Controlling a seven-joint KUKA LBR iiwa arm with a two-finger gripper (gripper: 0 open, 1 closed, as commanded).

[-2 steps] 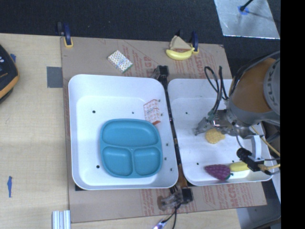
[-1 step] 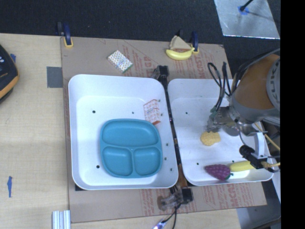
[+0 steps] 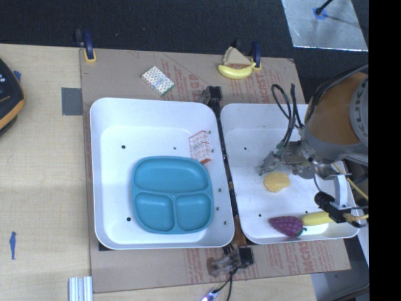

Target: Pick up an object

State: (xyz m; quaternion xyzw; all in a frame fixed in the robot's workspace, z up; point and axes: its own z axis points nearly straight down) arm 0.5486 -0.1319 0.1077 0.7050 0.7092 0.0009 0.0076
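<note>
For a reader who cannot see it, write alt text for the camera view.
A grey and orange arm reaches from the right into the right bin, its tool just above a yellow lump; purple grapes and a yellow piece lie nearer the front. The left bin holds a blue tray and a small packet.

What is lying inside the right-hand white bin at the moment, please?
In the right bin: a yellow lumpy piece, a purple grape bunch and a yellow item beside it. The arm covers the bin's right part.
</note>
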